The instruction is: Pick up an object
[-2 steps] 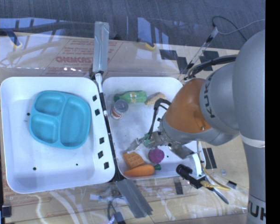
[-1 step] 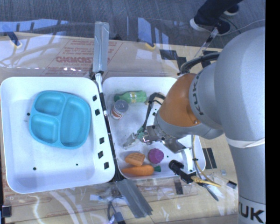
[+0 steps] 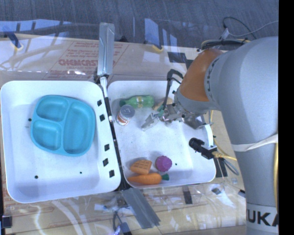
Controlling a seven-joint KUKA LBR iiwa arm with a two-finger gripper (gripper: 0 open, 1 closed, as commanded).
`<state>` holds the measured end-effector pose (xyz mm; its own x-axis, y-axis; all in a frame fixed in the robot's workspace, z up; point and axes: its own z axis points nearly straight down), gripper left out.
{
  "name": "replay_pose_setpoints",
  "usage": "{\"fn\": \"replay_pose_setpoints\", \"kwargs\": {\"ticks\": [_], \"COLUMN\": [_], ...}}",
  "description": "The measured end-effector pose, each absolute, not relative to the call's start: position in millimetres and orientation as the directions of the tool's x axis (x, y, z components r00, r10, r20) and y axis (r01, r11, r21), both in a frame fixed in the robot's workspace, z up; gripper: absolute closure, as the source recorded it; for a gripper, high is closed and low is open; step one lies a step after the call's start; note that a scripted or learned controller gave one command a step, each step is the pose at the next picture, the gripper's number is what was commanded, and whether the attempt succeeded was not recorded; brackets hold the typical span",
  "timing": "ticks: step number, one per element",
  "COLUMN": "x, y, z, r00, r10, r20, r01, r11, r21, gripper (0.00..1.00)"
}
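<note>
Green plastic bottle (image 3: 138, 101) lies at the top of the right bin (image 3: 179, 146), a small can (image 3: 124, 114) beside it. The gripper (image 3: 151, 121) hovers mid-frame just right of both, jaws parted and holding nothing. Lower down sit a carrot (image 3: 145, 179), a bread piece (image 3: 141, 166) and a purple item (image 3: 163, 163). The blue tray (image 3: 63, 124) fills the left bin (image 3: 19, 170). Judging by this, the pick is not yet made.
</note>
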<state>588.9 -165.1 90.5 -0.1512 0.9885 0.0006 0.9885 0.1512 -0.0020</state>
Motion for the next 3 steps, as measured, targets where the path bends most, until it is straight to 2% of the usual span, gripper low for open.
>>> {"fn": "replay_pose_setpoints", "kwargs": {"ticks": [1,2,3], "x": [647.4,655.8,655.2], "y": [-167,-99,-101], "z": [90,90,98], "r00": [-0.066,-0.087,-0.095], "r10": [0.998,0.996,0.995], "r20": [0.001,0.001,-0.001], "r01": [0.998,0.996,0.995], "r11": [0.066,0.088,0.095], "r21": [-0.004,-0.008,-0.014], "gripper": [0.0,0.0,1.0]}}
